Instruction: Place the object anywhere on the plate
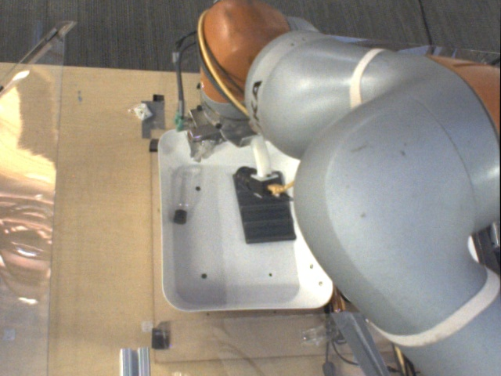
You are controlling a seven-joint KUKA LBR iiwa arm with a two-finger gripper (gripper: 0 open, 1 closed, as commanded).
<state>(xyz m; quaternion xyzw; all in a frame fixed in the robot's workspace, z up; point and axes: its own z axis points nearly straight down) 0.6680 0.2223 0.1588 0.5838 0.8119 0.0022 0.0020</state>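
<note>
The grey arm [376, 171] (orange near its wrist) reaches from the right over the desk [102, 288] and hides the right side of a white bin [235, 280]. Its tool [200, 141] hangs above the bin's far left corner; open or closed, I cannot tell. A clear tube [185, 193] with a dark end lies in the bin by its left wall, apart from the tool.

- This looks like a robot laboratory or a test room, not a home.
- A big grey and orange industrial arm [376, 171] reaches over a pale wooden bench [94, 171].
- A shallow white bin [235, 288] sits on the bench, with small black blocks [160, 338] on the bench near its corners.
- A clear, shiny sheet [27, 194] is at the left part of the bench.
- The floor [117, 6] behind is dark grey carpet.
</note>
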